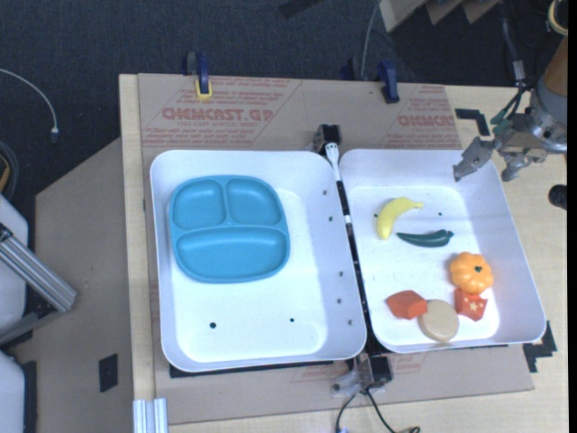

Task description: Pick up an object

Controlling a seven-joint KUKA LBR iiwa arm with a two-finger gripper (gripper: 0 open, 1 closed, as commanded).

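The two-finger gripper (pixel 491 162) hangs over the far right corner of the right-hand white plastic bin (pixel 509 233), its two fingers spread apart with nothing between them.

Any of the toy foods in that bin would do. Nearest the gripper is the yellow plastic banana (pixel 395 215), lying toward the bin's far side, near the middle. Just beside it on the near side lies a slim dark-green chilli pepper (pixel 425 237). Along the right edge sits a round orange pumpkin (pixel 471 271), with a small red block bearing a star (pixel 472 306) touching it on the near side. By the near edge, a red wedge-shaped piece (pixel 407 304) rests against a flat beige disc (pixel 440 321).

All of these look like light, hollow, stiff plastic, smooth and likely to slip. I would take the banana across its narrow middle, where the fingers can close on both sides. The pumpkin looks too round and wide, and the chilli too thin and low.

The left-hand white bin (pixel 180 314) carries a blue three-compartment plate (pixel 231 228) toward its far left.
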